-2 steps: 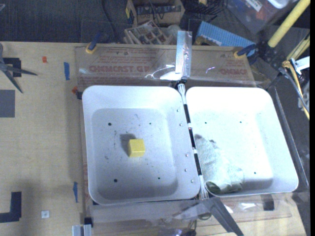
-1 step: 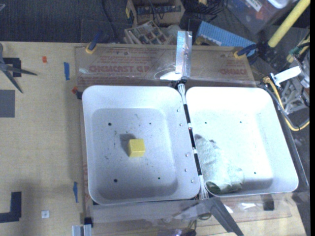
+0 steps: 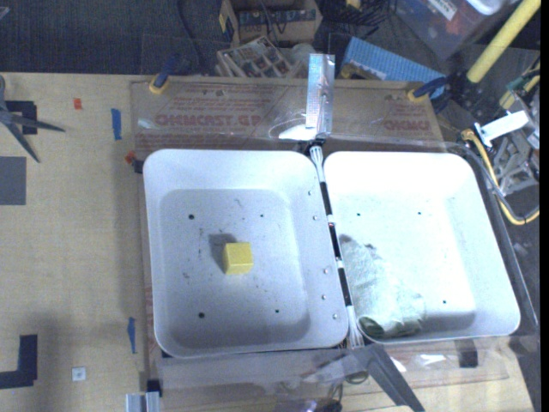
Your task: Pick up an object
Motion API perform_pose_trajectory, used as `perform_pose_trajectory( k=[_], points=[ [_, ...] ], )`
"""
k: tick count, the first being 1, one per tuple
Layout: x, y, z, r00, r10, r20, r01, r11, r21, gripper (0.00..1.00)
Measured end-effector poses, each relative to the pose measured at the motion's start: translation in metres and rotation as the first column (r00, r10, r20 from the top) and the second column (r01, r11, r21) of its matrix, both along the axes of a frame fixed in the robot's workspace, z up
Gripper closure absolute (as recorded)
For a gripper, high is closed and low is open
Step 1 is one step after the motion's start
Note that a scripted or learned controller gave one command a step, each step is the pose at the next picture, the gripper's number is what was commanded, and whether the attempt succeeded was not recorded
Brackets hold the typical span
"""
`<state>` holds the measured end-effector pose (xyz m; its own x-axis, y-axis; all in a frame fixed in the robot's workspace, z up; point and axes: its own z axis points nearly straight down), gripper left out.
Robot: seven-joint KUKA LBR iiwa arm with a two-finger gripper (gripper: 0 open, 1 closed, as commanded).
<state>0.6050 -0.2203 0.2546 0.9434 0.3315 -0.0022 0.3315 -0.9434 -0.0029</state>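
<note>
Bins: two, shallow and white, side by side on the bench; left bin (image 3: 163,230), right bin (image 3: 480,230). Their inner rims touch down the middle.
Loose things: two in all, one per bin.
Cube (image 3: 238,258): one, small and yellow, with sharp edges and a paler top face. It sits flat on the floor of the left bin, near the centre and well apart from every wall. A short shadow falls to its upper left.
Cloth (image 3: 377,290): one, a whitish rolled towel, rumpled, with a greenish dark end. It lies in the right bin along the left wall, slanting down to the near corner, where its end meets the rim.
Bin floors: grey-speckled, each with a few small dark holes.
Clamps: two with blue handles at the bench's far edge, one with a yellow tip (image 3: 163,80) and one on the right (image 3: 429,88).
Gripper: cannot tell how its fingers stand or whether it has hold of anything.
</note>
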Motion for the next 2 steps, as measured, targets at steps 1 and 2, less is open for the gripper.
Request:
perform_pose_trajectory(
  k=[1, 2],
  points=[
    [0.0, 0.0, 0.01, 1.0, 0.0, 0.001, 0.0, 1.0, -0.001, 1.0],
    [0.001, -0.001, 0.02, 1.0, -0.001, 0.002, 0.001, 1.0, -0.001, 1.0]
  ],
)
